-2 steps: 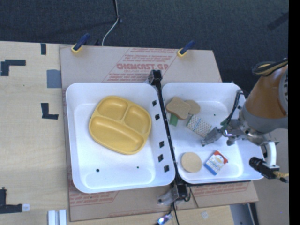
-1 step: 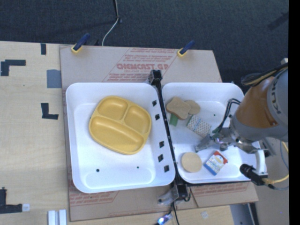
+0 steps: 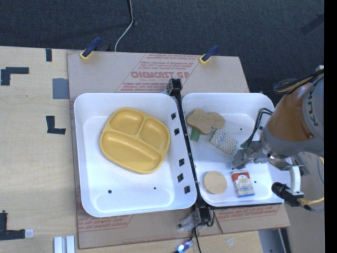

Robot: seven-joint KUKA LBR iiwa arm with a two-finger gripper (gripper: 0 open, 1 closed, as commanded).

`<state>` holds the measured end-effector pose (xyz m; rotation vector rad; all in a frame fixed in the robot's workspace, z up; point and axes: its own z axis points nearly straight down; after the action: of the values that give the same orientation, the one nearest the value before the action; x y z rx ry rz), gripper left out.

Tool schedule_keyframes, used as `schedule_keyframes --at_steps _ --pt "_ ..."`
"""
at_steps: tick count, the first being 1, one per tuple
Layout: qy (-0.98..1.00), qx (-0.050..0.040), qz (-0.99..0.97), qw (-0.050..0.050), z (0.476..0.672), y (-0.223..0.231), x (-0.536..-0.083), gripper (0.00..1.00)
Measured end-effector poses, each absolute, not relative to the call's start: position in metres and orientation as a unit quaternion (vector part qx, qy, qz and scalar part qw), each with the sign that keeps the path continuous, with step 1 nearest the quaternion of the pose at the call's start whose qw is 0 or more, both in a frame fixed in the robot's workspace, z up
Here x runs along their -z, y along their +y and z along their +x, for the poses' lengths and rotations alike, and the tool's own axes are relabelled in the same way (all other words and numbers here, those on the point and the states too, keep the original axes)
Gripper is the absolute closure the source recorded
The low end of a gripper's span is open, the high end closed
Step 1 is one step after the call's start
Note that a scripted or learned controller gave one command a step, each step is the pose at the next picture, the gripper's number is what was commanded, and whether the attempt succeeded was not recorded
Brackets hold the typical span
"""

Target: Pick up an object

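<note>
Claw (image 3: 239, 159) low in right bin (image 3: 263, 101), above small red-and-white box (image 3: 243, 184), beside patterned packet (image 3: 223, 141). Finger spread: cannot tell. Advise centring over one item, descending straight.

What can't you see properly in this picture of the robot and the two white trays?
- The gripper: small and blurry in the camera view, so I can't tell if it holds anything.
- The green thing: mostly hidden under the tan toast-shaped piece.
- The small red and white box: its label is too tiny to read.
- The patterned packet: too blurred to tell what it is.
</note>
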<state>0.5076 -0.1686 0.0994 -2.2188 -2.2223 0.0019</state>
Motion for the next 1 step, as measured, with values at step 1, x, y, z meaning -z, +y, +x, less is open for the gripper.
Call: schedule_keyframes --at_steps 1 --pt "-0.708 0.0007 -0.706 -0.001 0.5095 -0.1626 -0.1424 1.0"
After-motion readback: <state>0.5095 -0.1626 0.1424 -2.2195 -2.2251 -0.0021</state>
